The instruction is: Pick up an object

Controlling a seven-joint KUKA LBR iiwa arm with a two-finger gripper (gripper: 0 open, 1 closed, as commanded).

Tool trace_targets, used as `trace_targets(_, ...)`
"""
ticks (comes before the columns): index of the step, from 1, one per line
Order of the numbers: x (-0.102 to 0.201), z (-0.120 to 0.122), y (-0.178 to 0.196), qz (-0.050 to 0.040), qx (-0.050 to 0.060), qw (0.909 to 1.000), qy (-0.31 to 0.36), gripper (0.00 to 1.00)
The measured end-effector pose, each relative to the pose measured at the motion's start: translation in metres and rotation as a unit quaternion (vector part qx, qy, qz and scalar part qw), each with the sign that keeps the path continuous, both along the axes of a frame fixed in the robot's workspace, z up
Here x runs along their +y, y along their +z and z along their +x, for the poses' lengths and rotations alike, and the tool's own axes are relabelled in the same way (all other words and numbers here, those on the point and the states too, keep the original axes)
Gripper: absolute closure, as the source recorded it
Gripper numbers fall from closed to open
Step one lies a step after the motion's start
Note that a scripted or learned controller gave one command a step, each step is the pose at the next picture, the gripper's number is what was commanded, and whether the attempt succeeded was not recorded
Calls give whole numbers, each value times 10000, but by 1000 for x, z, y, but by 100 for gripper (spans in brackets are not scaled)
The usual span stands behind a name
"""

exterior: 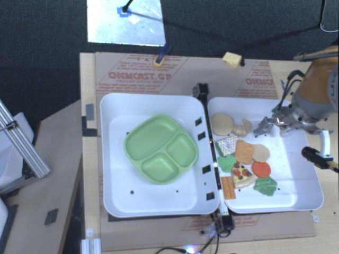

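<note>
While toy food [244, 165] clusters nearby, jaws [263, 127] hover above.

I count two white bins [114, 157], side by side. One green divided plate [160, 148] sits in the left bin. In the right bin I make out roughly ten toy food pieces [244, 165], though the overlapping cluster makes that count uncertain.

Dark blue-grey carpet [42, 46] surrounds a pale wooden bench [63, 157] topped with printed cardboard [143, 73], while a shiny metal plate [124, 15] lies on the floor beyond it and aluminium framing [18, 142] stands at the left edge.
</note>
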State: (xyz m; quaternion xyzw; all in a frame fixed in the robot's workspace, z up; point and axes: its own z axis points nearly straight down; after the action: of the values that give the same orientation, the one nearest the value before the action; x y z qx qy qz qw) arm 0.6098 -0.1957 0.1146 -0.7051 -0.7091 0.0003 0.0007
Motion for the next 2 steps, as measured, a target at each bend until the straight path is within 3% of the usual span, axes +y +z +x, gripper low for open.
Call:
trace_targets(1, 1, 0, -31, -3, -3, 10000, 1, 0)
trace_targets(2, 0, 2, -18, -9, -33, 10000, 11, 100)
